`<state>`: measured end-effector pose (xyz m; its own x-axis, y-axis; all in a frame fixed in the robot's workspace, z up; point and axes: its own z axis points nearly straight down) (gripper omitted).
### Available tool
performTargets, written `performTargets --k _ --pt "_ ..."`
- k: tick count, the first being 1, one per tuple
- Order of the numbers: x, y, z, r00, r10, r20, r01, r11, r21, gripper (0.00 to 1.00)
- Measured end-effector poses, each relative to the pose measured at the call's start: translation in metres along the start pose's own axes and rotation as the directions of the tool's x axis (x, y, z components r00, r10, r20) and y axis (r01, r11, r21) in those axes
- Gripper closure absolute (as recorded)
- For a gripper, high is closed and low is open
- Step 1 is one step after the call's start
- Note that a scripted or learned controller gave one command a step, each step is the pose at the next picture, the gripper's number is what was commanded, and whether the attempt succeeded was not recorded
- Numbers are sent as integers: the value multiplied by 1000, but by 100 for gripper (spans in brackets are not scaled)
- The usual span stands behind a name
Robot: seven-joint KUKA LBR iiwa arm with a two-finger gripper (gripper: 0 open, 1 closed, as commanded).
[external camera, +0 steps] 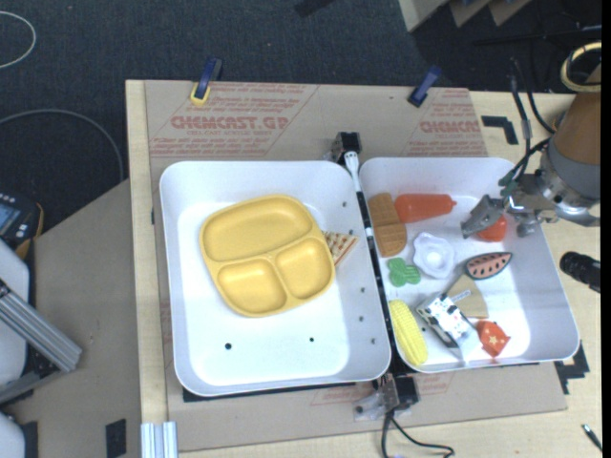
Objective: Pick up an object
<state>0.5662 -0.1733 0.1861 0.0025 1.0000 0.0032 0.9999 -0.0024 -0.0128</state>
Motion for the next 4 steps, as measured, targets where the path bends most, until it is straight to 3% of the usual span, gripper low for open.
performTargets --k 1,3,4 --pt "0 3 -6 1000 -2 3 2 1000 -12 0" --pt "4 -1 104 1000 -2 1 2 1000 -7 0" --pt "4 0 91 1000 -1 3 1 1000 -14 100"
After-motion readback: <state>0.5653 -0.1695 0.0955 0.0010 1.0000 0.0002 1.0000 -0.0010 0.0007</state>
